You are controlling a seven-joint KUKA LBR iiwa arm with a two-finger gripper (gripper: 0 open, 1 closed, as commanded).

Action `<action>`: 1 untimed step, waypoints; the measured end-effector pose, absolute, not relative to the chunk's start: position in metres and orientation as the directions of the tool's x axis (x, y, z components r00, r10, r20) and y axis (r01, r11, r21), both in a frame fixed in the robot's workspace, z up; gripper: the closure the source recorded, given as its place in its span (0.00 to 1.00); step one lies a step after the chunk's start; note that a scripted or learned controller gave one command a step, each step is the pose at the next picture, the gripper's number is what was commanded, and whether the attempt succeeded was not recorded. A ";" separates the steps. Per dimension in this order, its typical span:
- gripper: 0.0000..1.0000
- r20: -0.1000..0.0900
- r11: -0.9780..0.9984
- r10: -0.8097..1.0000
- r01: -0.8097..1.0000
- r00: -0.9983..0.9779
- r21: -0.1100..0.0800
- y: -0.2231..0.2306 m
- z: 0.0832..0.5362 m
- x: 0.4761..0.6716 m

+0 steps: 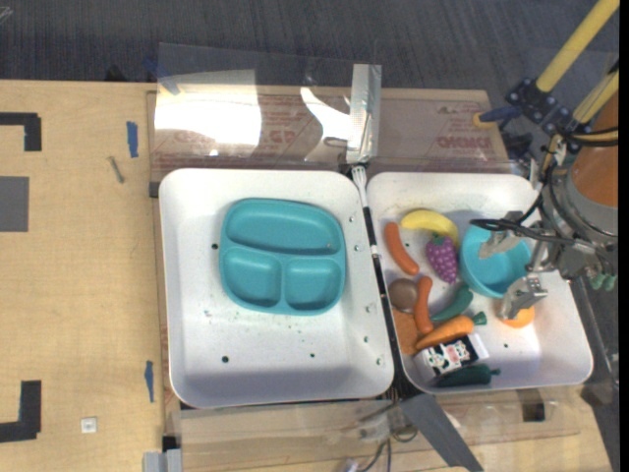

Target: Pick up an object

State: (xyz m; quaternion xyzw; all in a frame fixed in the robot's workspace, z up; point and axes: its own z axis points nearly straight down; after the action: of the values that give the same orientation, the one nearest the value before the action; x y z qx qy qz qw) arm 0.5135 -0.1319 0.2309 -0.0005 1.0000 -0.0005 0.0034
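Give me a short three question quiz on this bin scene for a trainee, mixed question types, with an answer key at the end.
1. True or false: the teal tray lies in the right bin.
2. Which lies nearest the banana? A) grapes B) black card C) tray
3. Fill in: the tool hangs over the ___ bin, by the teal bowl.

Key: 1 false, the tray is in the left bin. 2 A. 3 right.
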 end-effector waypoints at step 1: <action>0.00 -0.025 1.000 -0.019 -0.018 -1.000 -0.005 -0.131 0.116 0.543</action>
State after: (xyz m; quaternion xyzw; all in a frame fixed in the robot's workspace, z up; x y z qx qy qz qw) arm 0.5426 -0.1315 0.1158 -0.0093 0.9999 -0.0022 0.0128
